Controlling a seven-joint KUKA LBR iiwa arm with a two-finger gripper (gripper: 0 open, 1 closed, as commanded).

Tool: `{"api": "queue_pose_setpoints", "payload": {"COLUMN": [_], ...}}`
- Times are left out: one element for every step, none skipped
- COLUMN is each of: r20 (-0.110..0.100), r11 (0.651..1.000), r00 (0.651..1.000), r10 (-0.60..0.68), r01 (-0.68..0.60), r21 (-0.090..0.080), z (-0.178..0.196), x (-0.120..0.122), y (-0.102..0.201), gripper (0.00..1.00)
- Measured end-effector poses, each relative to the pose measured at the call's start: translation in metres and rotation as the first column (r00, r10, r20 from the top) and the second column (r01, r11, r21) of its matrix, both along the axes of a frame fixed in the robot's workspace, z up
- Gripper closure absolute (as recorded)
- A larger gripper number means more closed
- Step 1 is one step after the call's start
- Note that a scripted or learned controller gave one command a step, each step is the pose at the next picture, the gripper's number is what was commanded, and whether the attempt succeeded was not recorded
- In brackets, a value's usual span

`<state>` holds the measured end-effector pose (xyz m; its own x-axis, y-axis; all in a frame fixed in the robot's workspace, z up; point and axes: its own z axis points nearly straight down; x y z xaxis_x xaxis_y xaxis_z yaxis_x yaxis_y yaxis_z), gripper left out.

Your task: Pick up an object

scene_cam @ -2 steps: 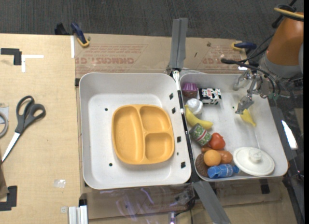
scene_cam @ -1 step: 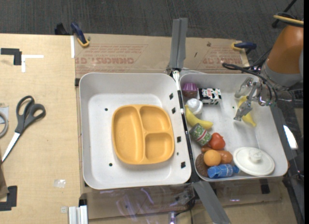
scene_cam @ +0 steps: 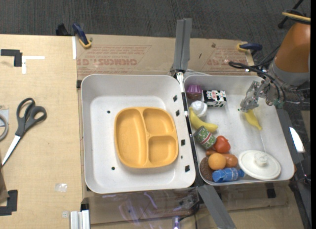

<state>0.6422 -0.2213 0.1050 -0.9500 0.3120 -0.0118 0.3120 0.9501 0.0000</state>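
hovering my tool point(scene_cam: 251, 100) over the upper right part of the right bin point(scene_cam: 285, 133), arm reaching in from the right. right below it lies a small banana point(scene_cam: 253, 119), alone on bare bin floor, so i judge that's the easy target, no neighbours to bump. rest of the stuff is crowded along the bin's left wall: bigger banana point(scene_cam: 201, 122), white bottle point(scene_cam: 198, 108), black and white carton point(scene_cam: 215, 97), green can point(scene_cam: 205, 137), red pepper point(scene_cam: 222, 144), orange point(scene_cam: 217, 161), blue bottle point(scene_cam: 227, 174). white lid point(scene_cam: 259, 164) sits at the bottom right. left bin point(scene_cam: 94, 139) carries a yellow divided plate point(scene_cam: 146, 136). tool looks just above the small banana, maybe touching its top end, can't tell how far open it is, nothing visibly gripped.
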Motion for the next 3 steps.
{"api": "queue_pose_setpoints", "payload": {"r20": [0.0, 0.006, 0.006], "r11": [1.0, 1.0, 1.0], "r00": [1.0, 1.0, 1.0], "r10": [0.0, 0.002, 0.002], "r01": [0.0, -0.002, -0.002], "r21": [0.0, -0.002, -0.002], "z": [0.0, 0.011, 0.011], "x": [0.0, 0.002, 0.002], "y": [0.0, 0.0, 0.0], "gripper": [0.0, 1.0, 0.0]}}
